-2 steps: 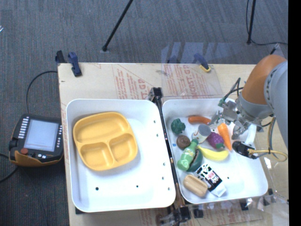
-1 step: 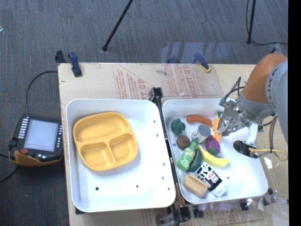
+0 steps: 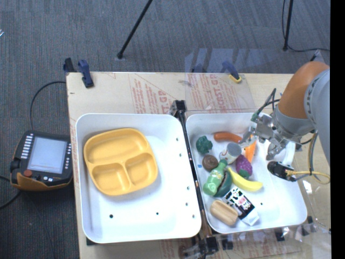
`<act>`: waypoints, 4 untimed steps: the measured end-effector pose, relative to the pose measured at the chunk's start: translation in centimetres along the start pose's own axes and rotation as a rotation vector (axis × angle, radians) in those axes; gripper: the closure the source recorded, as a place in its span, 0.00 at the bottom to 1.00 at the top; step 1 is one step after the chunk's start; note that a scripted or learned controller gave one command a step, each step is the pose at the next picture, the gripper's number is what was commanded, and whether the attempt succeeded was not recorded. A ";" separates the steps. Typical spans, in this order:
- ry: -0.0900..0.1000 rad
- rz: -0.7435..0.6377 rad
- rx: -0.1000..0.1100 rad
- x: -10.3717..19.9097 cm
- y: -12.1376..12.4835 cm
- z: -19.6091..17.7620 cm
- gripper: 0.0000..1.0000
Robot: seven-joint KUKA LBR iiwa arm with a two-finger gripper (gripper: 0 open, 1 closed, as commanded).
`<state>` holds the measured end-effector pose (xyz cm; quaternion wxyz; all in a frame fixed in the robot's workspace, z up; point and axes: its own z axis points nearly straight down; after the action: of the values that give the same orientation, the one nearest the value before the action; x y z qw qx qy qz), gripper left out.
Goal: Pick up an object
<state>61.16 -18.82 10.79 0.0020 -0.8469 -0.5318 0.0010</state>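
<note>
1. Two white bins are parked side by side on the counter (image 3: 135, 90). The left bin (image 3: 135, 220) has just a yellow divided tray (image 3: 119, 161) laid in it, up toward 10 o'clock.
2. The right bin (image 3: 285, 198) is where all the pickable stuff is piled. A broccoli piece (image 3: 203, 144) and a sausage (image 3: 227, 137) are seen at about 11 o'clock, with a brown round piece (image 3: 209, 162) just below the broccoli.
3. Around the middle, a green bottle (image 3: 216, 178), a banana (image 3: 245, 181) and a purple eggplant (image 3: 243, 165) are bunched up and touching.
4. At 6 o'clock a bread roll (image 3: 223, 212) is lying beside a black-and-white carton (image 3: 241, 203).
5. The pincer (image 3: 257, 134) is lowered at the bin's 1 o'clock, right by an orange carrot (image 3: 250, 151) and a small cup (image 3: 232, 153). How wide it's spread can't really be told, and nothing is clearly held.
</note>
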 end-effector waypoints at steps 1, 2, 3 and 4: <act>0.002 -0.001 0.002 0.0 0.0 -1.0 1.00; 0.000 0.226 0.012 -4.0 -12.3 2.4 1.00; 0.002 0.612 0.001 -6.6 -12.0 -4.7 1.00; 0.003 0.819 0.003 -0.2 -10.1 -9.3 1.00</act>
<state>52.00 -14.61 20.14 0.0033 -0.9886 -0.1508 0.0013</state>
